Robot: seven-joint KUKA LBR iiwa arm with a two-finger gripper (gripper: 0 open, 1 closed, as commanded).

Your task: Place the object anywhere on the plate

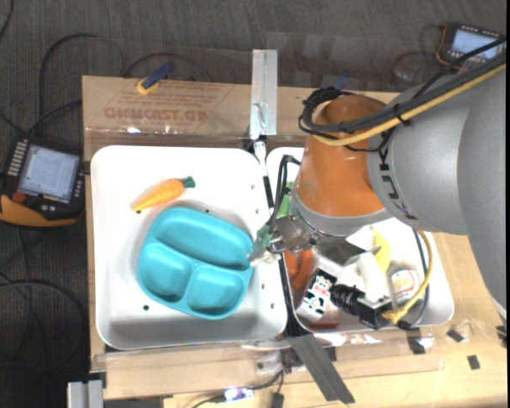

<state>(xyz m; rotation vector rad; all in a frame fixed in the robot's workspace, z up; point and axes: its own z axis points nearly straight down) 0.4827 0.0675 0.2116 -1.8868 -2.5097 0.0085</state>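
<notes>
the arm (425, 134), grey with an orange band, enters from 3 o'clock and covers most of the upper right bin, its wrist hanging over the divider between the bins. the left bin (110, 313) is a shallow white tray occupying the centre-left of the bench; its floor is bare along the 6 o'clock and 9 o'clock walls, giving open room there. the right bin (438, 308) touches it along the shared rim, and much of it lies under the arm. the plate (195, 260), a teal dish with three compartments, sits tilted in the middle of the left bin, its 3 o'clock edge close to the shared rim and just beside the tool. the carrot (160, 193), orange with a green top, lies on the bin floor at 11 o'clock from the plate, near its rim but apart from it, with the green end pointing toward 2 o'clock. the gripper (270, 243) hangs at the shared rim, at 3 o'clock from the plate; whether it is spread or closed cannot be told, as the wrist hides it. small mixed items (382, 266) lie in the right bin at 4 o'clock from the wrist, too cluttered to name.
</notes>
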